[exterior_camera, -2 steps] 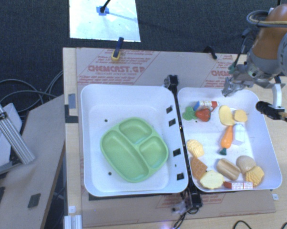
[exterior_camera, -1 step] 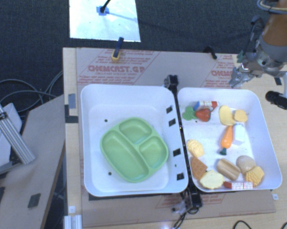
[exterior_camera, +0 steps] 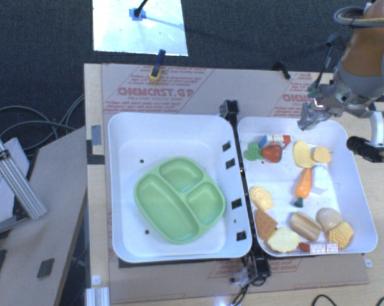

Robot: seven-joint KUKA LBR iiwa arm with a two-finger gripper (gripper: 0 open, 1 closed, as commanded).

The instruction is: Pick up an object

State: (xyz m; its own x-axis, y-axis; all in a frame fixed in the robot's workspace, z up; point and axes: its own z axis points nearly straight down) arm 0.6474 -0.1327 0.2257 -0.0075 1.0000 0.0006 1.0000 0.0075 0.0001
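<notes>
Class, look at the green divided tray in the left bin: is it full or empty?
Empty. The green tray lies flat in the left bin, its three compartments bare.

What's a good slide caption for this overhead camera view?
KUKA gripper hovers over toy food in right bin; green divided plate in left bin.

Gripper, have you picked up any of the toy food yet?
Not yet. The gripper hangs above the far edge of the right bin, with nothing seen between its fingers. The toy carrot, strawberry and the other food lie in the bin. Left: go down, grab one and lift it.
</notes>
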